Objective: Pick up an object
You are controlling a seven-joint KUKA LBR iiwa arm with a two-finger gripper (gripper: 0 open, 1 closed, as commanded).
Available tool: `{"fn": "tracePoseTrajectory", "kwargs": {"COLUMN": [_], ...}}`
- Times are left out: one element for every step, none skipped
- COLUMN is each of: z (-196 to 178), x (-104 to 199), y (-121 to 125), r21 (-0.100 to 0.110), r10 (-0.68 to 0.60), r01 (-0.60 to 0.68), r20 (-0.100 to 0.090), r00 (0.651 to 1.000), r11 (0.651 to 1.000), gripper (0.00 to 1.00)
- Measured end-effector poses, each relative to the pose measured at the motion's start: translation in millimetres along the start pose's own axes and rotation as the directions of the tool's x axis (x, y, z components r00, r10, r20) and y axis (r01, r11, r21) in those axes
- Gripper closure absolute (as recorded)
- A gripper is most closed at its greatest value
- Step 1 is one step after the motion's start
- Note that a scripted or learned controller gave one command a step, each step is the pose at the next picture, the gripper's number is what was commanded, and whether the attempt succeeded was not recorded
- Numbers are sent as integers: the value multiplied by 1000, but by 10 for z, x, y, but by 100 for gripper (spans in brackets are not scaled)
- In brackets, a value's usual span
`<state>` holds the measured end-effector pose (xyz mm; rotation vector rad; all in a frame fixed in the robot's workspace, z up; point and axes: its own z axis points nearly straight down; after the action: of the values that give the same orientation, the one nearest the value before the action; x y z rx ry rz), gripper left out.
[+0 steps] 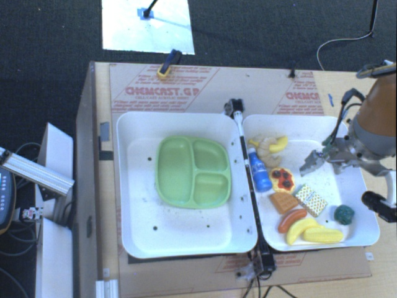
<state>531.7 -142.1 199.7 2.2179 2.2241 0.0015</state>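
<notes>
Gripper (pixel 312 162) hangs over the right bin (pixel 370 233), toward its upper middle, reaching in from the right edge. Whether the jaws are parted or closed cannot be told at this resolution; nothing is visible between them.

Nearest candidates sit just below and left of the gripper: checkered block (pixel 311 200) and round pizza-like piece (pixel 282 179). Blue bottle (pixel 259 174) lies along the divider between the bins, further left. Yellow-and-cream banana piece (pixel 272 144) is up-left, near the bin's far wall.

Risks, as judged from this layout:
- The lower cluster is packed: cracker (pixel 284 201), sausage (pixel 291 219) and yellow banana (pixel 314 233) touch or nearly touch. A descent there likely pinches two items or shoves one aside.
- Flat pieces (cracker, pizza-like piece) offer little height to close on; fingers may slide over them.
- Bottle sits against the divider wall; a finger could strike the rim.
- Green broccoli-like piece (pixel 344 213) sits apart, near the right wall, so a clean approach is more plausible there.

Left bin (pixel 139 234) holds a green divided plate (pixel 192 171), well apart from the gripper.
</notes>
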Motion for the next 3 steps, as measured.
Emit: {"fn": "tracePoseTrajectory", "kwargs": {"z": [468, 1114, 1103], "x": [251, 370, 477], "y": [30, -51, -235], "r21": [1, -11, -20], "r10": [0, 2, 2], "r01": [0, -2, -2], "r20": [0, 5, 8], "r00": [1000, 1000, 1000], "r11": [1000, 1000, 1000], "gripper": [0, 0, 0]}}
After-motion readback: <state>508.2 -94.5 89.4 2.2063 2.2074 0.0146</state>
